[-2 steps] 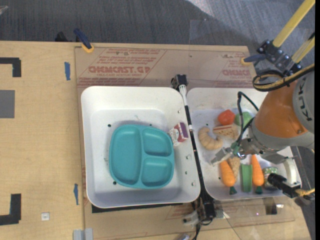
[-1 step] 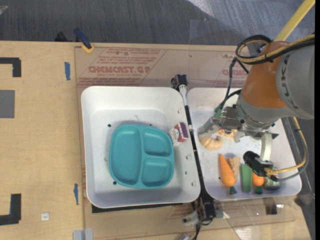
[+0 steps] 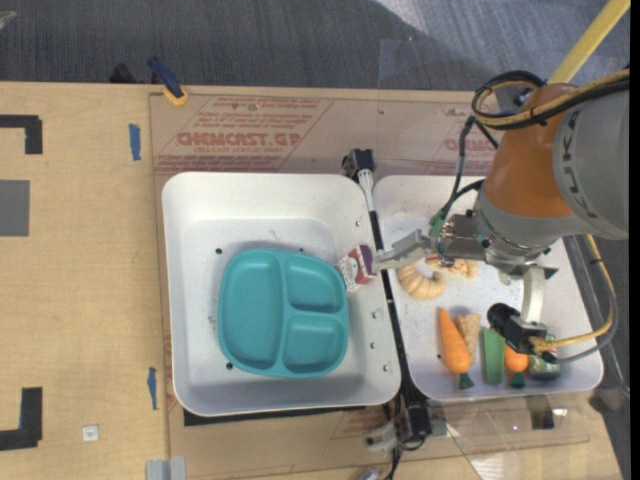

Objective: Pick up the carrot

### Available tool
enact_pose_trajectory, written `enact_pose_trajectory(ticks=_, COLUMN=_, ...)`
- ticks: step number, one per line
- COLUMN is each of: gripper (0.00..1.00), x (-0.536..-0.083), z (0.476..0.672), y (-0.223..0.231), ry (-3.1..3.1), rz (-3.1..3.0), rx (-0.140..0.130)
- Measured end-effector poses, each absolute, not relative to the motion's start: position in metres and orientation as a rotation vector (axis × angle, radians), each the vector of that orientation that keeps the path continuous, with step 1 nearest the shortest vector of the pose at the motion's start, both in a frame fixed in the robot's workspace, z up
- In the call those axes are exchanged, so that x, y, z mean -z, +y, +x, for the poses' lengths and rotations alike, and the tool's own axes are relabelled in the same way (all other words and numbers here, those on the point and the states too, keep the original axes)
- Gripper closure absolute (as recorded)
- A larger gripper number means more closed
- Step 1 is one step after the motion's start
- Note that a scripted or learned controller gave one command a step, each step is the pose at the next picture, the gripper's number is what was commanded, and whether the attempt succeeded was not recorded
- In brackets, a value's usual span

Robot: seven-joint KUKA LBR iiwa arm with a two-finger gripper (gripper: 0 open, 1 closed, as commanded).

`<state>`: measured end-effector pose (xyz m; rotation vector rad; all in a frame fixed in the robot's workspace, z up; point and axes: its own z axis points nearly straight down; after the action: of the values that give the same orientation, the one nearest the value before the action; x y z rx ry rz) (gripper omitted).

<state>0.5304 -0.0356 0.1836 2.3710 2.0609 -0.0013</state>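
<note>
The tool (image 3: pixel 380 259) reaches leftward from the grey and orange arm and hangs over the divide between the two white bins. Whether it is spread or pressed together cannot be made out from this angle. Its tip is right at a small white and purple item (image 3: pixel 356 267) that sits on the right rim of the left bin (image 3: pixel 190 268); a grip on it cannot be confirmed.

The carrot (image 3: pixel 453 340) lies in the near part of the right bin (image 3: pixel 566 290), apart from the tool, to its right and nearer. Its thick end points far and its tip points near. A tan piece (image 3: pixel 468 326) lies against its right side, with a green piece (image 3: pixel 492 354) just beyond that and a small orange piece (image 3: pixel 516 361) further right. A pale pastry-like thing (image 3: pixel 425 282) lies just far of the carrot, close under the tool.

A teal divided plate (image 3: pixel 283 310) rests in the left bin.

On the counter (image 3: pixel 80 268), the brown sheet (image 3: pixel 300 128) under the bins carries reddish print reading roughly "CHEMCAST GP"; the smaller lines are too fine to read.
</note>
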Motion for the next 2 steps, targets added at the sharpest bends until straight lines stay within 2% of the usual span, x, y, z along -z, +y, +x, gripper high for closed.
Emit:
enact_pose_trajectory(ticks=1, gripper=0.00, x=-0.162, z=0.478, y=-0.106, ry=2.316, rz=2.128, rx=0.007)
enact_pose_trajectory(ticks=2, gripper=0.00, x=-0.083, z=0.478, y=-0.108, ry=2.386, rz=2.037, rx=0.011)
